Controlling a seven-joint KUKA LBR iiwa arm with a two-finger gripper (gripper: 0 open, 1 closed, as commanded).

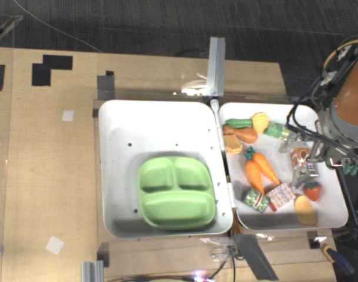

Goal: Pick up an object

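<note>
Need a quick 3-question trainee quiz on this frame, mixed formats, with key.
1. True or false: the green tray sits in the right bin.
2. Multiple choice: which lies nearest the gripper? A) the corn B) the strawberry C) the green tray
3. Fill in: the two carrots lie in the ___ bin.

Key
1. False. It sits in the left bin, by itself.
2. B. The strawberry lies just beside the gripper; the corn is near the bin's far edge.
3. Right, near its middle, with the gripper down over the same bin.
</note>
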